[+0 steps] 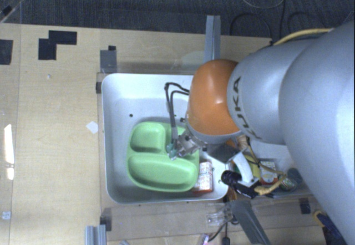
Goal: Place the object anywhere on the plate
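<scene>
On the bench, a white bin [113,127] holds a green plate [152,169]. The gripper [176,149] is poised above its rim; finger state cannot be told. A release here could be spoiled by rolling off.

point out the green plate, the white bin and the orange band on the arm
green plate [158,169]: camera view, on its large lower compartment
white bin [119,127]: camera view, on its bare floor left of the plate
orange band [209,97]: camera view, on its rounded top

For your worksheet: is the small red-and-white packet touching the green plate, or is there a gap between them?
Touching. The camera view shows the red-and-white packet pressed against the right edge of the green plate, with no white bin floor between them.
</scene>
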`<state>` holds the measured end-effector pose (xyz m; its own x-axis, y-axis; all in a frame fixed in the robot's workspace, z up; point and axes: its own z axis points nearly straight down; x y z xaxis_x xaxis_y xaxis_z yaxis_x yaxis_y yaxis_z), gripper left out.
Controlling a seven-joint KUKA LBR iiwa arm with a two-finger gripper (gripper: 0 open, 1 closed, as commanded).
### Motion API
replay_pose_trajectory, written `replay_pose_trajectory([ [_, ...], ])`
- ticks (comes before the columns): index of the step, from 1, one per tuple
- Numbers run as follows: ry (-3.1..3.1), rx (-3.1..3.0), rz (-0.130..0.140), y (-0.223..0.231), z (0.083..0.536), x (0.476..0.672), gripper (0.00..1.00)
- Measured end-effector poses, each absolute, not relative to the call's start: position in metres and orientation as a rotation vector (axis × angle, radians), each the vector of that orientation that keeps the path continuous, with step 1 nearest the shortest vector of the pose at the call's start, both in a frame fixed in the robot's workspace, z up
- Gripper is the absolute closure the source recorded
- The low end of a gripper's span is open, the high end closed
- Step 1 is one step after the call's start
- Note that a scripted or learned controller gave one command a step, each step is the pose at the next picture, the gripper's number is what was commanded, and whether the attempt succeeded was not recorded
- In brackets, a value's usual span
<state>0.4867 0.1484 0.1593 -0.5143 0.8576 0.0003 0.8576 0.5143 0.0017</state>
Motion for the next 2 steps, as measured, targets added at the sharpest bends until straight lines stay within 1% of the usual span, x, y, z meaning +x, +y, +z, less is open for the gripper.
replay_pose_trajectory([
  [1, 2.623, 1.722, 0.006, 0.051, 0.185, 0.488, 1.0],
  [2, 2.813, 1.385, 0.005, -0.007, 0.185, 0.489, 1.0],
])
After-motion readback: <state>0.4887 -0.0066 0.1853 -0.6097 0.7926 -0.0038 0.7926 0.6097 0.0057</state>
